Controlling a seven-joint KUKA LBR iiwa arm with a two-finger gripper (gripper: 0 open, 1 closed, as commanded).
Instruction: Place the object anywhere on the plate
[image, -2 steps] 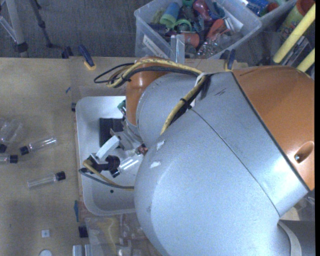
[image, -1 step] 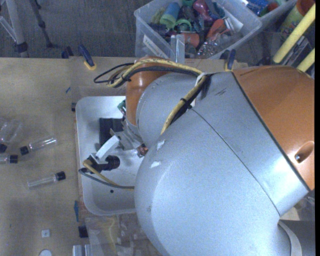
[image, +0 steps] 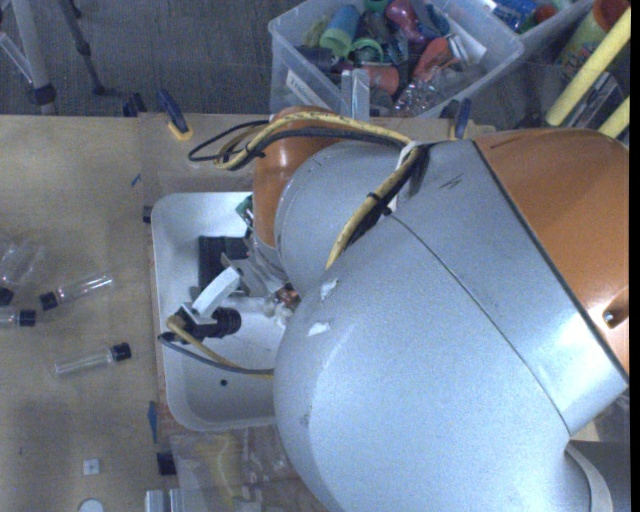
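Grey arm (image: 420, 330) over white bin (image: 175, 225), black shape (image: 212, 258) by its wrist, axis unclear; grip impossible to tell.

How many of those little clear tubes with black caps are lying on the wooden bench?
3: one tube left of the white bin, one nearer the camera, one at the left edge. Others may be hidden.

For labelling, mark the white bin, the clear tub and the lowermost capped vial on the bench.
white bin (image: 195, 397), camera view, bare floor.
clear tub (image: 308, 86), camera view, front wall.
capped vial (image: 88, 360), camera view, glass body.
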